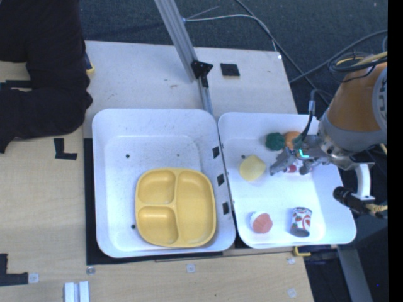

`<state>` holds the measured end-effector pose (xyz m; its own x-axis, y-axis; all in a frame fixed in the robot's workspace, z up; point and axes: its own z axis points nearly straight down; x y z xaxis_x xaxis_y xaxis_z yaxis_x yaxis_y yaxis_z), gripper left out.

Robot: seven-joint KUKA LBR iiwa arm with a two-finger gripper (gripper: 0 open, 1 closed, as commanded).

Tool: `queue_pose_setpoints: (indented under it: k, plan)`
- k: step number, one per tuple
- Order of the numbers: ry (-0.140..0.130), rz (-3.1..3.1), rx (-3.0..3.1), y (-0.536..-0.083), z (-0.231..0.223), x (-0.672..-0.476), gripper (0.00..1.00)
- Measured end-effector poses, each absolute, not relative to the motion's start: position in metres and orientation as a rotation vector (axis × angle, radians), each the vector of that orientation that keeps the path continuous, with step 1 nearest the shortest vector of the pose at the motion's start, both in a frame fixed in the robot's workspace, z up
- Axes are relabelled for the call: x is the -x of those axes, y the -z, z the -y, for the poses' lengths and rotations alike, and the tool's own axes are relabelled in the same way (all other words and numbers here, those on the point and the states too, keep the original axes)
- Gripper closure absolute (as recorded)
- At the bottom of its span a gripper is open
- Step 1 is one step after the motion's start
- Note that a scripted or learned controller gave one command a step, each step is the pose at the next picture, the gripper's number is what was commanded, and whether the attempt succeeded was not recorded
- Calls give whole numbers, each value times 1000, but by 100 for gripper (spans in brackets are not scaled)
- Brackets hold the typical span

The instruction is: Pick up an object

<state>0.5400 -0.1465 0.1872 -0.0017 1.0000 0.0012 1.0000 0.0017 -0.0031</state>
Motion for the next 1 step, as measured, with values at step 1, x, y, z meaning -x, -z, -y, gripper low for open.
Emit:
queue_pose_setpoints:
  k: [1]
  plan:
    - [-1, 2222, 2218, -188, 147, -540, 0]
